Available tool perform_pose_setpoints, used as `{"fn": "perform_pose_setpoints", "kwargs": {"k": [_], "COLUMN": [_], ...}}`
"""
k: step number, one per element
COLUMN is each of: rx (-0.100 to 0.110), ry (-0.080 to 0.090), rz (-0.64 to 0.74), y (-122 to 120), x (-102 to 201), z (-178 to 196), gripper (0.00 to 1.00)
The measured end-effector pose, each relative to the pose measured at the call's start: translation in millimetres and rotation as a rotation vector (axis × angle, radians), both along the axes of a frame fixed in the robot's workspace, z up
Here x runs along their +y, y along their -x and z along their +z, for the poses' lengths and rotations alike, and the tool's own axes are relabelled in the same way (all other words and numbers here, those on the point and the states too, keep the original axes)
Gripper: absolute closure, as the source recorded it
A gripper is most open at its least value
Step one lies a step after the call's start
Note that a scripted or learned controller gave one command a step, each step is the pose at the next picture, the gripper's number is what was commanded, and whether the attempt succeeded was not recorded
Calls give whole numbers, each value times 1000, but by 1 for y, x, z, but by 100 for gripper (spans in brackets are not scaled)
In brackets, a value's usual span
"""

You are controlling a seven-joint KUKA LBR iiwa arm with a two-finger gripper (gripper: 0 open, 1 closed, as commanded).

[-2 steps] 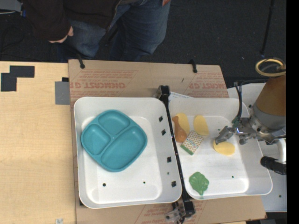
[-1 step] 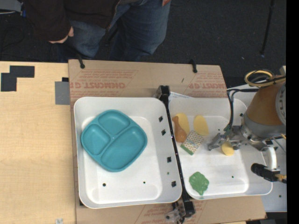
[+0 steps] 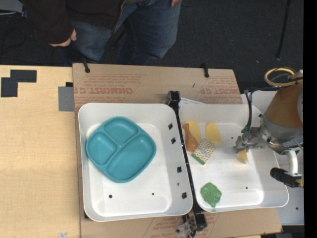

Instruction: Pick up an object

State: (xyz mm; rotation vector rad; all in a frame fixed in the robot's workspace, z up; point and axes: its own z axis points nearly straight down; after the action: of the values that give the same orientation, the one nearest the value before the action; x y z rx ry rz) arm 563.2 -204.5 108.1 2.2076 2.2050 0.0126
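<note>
pale wooden bench (image 3: pixel 34 148) across the left and lower frame, with a cardboard sheet (image 3: pixel 153 86) under two shallow white bins. dark floor and a standing person in jeans (image 3: pixel 124 24) along the top edge.

nearest, at the bottom of the right bin (image 3: pixel 257 192): a green lumpy piece (image 3: pixel 211 194), looks soft and light, probably squashes under a pinch. best taken across its narrow width.

a little farther up, mid-frame: a small patterned green-and-white block (image 3: pixel 203 152), flat, likely light and a bit spongy. just above and left of it, touching or nearly so, an orange tapered piece (image 3: pixel 190 138) and a pale yellow rounded piece (image 3: pixel 213 132). smooth-looking, probably hollow plastic, apt to slip or roll between fingers; safest gripped across the middle.

at the right of the same bin: the gripper (image 3: pixel 242 148), low over a small yellow piece (image 3: pixel 242 155) at its tips. fingers too blurred to say whether spread or closed, or whether the piece sits between them. judged the likeliest target: small, light, easily nudged aside if the closing is off-centre.

the other pieces well apart from the gripper, to its left and lower left.

in the left bin (image 3: pixel 94 197): a teal divided plate (image 3: pixel 121 148), stiff, wide, awkward for a two-finger pinch except at the rim.
</note>
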Motion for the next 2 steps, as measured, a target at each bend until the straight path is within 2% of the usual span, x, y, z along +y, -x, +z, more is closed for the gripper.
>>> {"fn": "perform_pose_setpoints", "kwargs": {"k": [1, 2], "rx": [19, 19], "ry": [-9, -9], "rz": [3, 3], "y": [-6, -6], "x": [1, 1], "z": [44, 97], "gripper": [100, 100]}}
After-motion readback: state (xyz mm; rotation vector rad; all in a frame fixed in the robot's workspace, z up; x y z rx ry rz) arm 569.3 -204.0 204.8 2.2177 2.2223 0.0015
